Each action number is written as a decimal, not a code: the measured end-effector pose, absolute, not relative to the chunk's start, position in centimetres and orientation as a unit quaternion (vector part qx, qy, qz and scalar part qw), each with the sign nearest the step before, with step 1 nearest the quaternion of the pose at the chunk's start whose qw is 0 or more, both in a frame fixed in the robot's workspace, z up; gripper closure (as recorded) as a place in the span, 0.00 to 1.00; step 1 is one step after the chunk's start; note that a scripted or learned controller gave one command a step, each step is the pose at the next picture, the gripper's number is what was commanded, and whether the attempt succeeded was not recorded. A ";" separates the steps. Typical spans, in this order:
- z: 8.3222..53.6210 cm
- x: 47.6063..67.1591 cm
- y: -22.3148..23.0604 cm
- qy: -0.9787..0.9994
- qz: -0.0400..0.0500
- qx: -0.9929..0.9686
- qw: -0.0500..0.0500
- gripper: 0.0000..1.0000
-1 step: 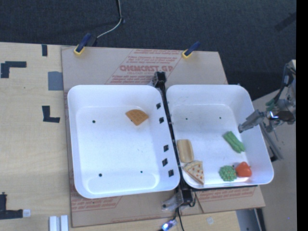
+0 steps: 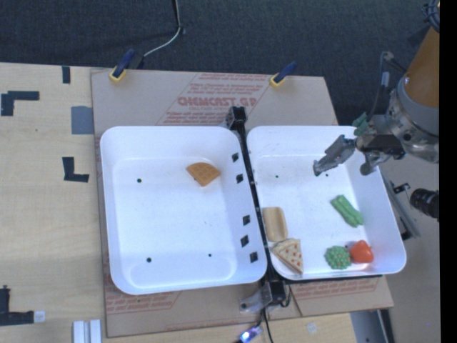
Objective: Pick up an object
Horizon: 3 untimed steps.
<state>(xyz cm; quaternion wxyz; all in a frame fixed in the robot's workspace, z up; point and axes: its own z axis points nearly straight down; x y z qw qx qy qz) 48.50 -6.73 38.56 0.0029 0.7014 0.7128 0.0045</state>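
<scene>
At the bottom of the frame, along the near rim of the right shallow white plastic bin (image 2: 389, 213), lie four toy foods: a tan triangular sandwich wedge (image 2: 289, 255), a bumpy green broccoli floret (image 2: 338, 256), a small red tomato-like piece (image 2: 361, 251) touching the floret, and, just above the wedge, a pale beige bread slice (image 2: 275, 224). A little farther up sits one elongated green pod-shaped piece (image 2: 346, 210). That makes five pieces in this bin. The left shallow white plastic bin (image 2: 114, 213) holds one piece, an orange-brown waffle-like wedge (image 2: 203, 173), in its upper middle. Above the pod, at the right of the frame, the grey two-finger tool (image 2: 327, 162) hangs over the right bin with nothing between its fingers; whether they are spread or closed cannot be told. Farther up, the brown cardboard sheet on the surface (image 2: 214, 98) carries red print reading "CHEMCAST".
</scene>
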 end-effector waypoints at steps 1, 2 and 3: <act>21.2 54.7 2.8 0.711 -0.004 0.704 -0.005 0.00; 23.1 54.7 2.2 0.708 -0.001 0.706 -0.001 1.00; 33.8 55.9 7.2 0.710 0.005 0.704 0.003 1.00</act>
